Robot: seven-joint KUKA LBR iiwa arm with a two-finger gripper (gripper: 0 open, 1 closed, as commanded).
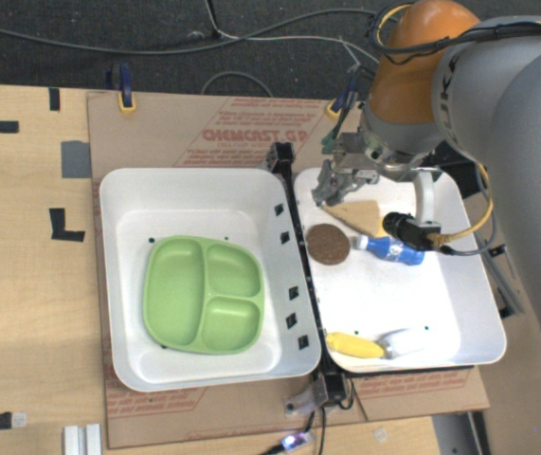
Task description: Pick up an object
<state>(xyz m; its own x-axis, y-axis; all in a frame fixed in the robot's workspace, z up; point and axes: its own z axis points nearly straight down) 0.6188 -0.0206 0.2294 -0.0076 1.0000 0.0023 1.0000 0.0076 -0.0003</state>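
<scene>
Camera view: one fixed look down on two white bins set side by side, with a black divider strip between them.
Landmark: the right bin [459,335] — every place below is told against it.
Arm: one grey arm [497,93] with an orange band [422,27], reaching over the far part of the right bin.
Gripper: one gripper [332,190], low over the right bin's far left corner, just above the tan wedge; whether its fingers are apart or together I cannot tell.
Tan wedge: one [357,216], flat on the right bin's floor toward the far left, nothing visibly clamped on it.
Brown disc: one [328,244], on the right bin's floor by its left wall, touching or just beside the wedge's near edge.
Blue object: one [393,250], with a black end, lying on its side near the middle of the right bin, just right of the disc.
Banana: one yellow [355,346], by the right bin's near wall.
Pale object: one [405,340] — whitish, hard to make out, touching the banana's right end.
Left bin: one [118,197], touching the right bin's left side.
Green plate: one [204,295], with three compartments, in the left bin.
</scene>
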